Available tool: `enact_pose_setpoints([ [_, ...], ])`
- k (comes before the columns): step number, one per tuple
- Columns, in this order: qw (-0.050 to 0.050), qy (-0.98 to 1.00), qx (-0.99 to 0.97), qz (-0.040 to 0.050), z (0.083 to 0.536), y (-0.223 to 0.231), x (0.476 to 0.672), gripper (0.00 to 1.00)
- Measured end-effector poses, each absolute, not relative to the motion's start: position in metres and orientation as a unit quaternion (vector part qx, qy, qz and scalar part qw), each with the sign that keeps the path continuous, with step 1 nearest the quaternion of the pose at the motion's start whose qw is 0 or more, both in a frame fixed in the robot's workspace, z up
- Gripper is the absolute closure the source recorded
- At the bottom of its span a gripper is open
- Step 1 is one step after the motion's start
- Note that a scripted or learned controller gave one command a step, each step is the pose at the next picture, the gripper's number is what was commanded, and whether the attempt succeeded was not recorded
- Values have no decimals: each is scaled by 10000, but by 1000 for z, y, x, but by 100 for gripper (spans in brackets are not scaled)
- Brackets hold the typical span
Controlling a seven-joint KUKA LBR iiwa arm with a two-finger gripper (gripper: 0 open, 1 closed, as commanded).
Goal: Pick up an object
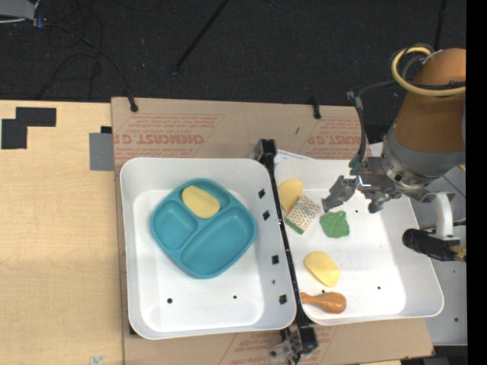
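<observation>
the hand hangs over the right bin, its 2 fingers spread and grasping nothing. the nearest pickable thing is the green leafy toy, which lies just below and slightly left of the fingertips, a compact lump with no clear long axis. beside it to the left sit a patterned wafer-like piece and a yellow piece. a yellow lemon-like toy and a brown drumstick lie further toward the bin's near edge. judging by this, a short drop would reach the green toy.
</observation>
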State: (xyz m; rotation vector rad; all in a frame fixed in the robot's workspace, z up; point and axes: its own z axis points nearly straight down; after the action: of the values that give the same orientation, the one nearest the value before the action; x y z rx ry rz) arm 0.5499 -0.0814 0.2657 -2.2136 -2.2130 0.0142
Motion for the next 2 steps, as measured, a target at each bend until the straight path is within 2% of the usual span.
enact_pose_setpoints([
  [1,18,-7075,-7068,12,271,-82,552,0],
  [2,36,-7075,-7067,27,227,-77,550,0],
])
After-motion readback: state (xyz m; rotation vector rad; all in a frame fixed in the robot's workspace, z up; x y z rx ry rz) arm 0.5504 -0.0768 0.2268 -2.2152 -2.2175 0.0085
